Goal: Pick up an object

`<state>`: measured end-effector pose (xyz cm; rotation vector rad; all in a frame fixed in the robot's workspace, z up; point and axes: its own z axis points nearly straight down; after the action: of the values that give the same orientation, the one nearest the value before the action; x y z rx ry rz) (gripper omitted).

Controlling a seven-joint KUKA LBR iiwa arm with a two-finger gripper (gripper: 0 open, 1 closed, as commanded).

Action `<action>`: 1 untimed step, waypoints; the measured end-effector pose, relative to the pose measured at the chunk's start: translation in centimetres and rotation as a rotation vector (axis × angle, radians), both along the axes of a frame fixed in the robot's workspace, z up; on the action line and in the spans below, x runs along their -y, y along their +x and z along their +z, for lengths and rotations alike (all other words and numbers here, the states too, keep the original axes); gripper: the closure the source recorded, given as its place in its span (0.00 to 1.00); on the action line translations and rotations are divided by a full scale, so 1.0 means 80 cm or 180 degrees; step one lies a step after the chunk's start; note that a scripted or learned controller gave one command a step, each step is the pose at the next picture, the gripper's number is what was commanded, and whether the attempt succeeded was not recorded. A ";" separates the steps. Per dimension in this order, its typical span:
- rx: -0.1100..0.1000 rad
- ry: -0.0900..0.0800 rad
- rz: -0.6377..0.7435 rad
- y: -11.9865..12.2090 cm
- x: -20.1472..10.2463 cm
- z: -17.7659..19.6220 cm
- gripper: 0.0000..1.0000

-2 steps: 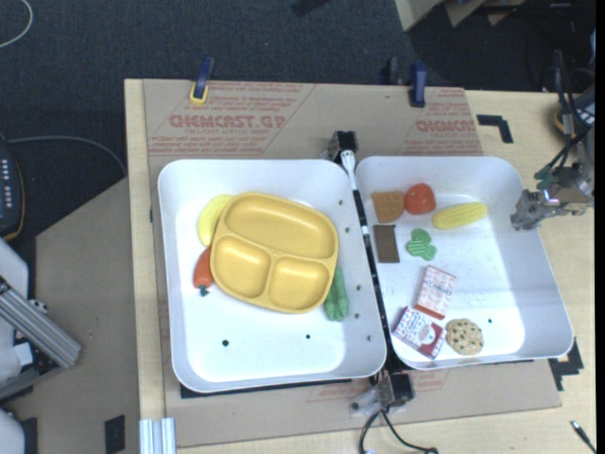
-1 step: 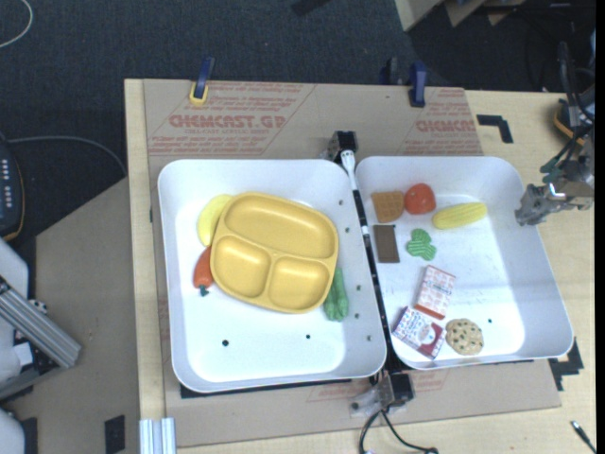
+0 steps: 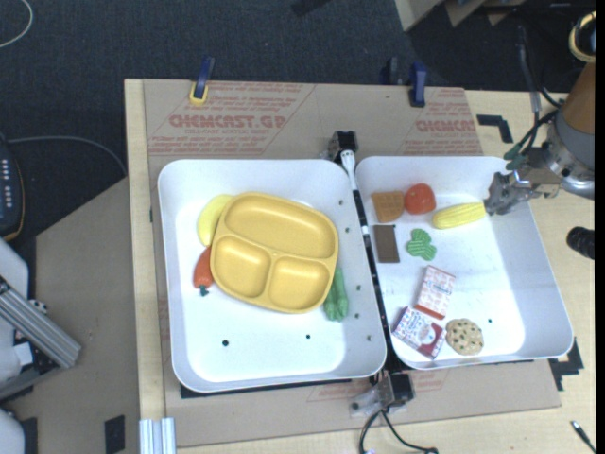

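Cardboard-topped bench (image 3: pixel 284 112) carries two white bins side by side. Right bin (image 3: pixel 529 291) holds a corn cob (image 3: pixel 458 216) near its far edge, long axis lying roughly left-right, right end tilted slightly toward the far rim. Gripper (image 3: pixel 498 197) sits just beside the cob's right end, at the bin's far right wall; contact unclear, and whether it is released or clenched cannot be told. Left bin (image 3: pixel 180 282) holds a yellow divided tray (image 3: pixel 274 252).

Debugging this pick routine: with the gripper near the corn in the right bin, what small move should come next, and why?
Probably a short shift toward the bin's middle, centring the gripper over the corn before descending. It sits beside the corn's end, not above it, with the tomato lying close by.
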<state>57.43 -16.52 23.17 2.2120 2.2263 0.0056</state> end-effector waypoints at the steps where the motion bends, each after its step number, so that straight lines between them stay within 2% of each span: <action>1: -0.0010 0.0007 0.0001 0.005 -0.071 0.010 1.00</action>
<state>57.81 -10.84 23.97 2.2145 2.2293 0.0047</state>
